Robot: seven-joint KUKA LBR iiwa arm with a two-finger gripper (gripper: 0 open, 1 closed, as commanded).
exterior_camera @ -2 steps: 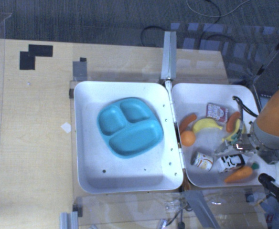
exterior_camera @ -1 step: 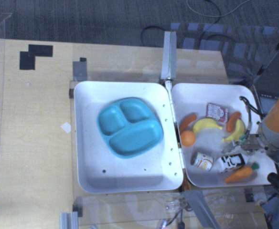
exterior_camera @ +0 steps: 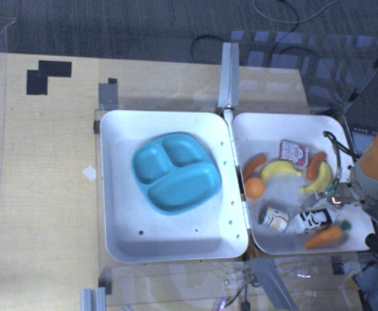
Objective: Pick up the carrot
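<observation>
— Jaws?
— Cannot tell how they stand; the gripper (exterior_camera: 336,198) hangs over the right bin (exterior_camera: 266,125) (far right side).
— The carrot (exterior_camera: 325,236)?
— Lying at that bin's near right corner, just beside a small carton (exterior_camera: 313,219).

A pale wooden counter (exterior_camera: 46,173) fills the view's lower part, with black tape patches (exterior_camera: 46,75) at ten o'clock. Dark blue-grey carpet (exterior_camera: 111,11) lies beyond, and a thin cable (exterior_camera: 292,8) loops at one o'clock.
</observation>
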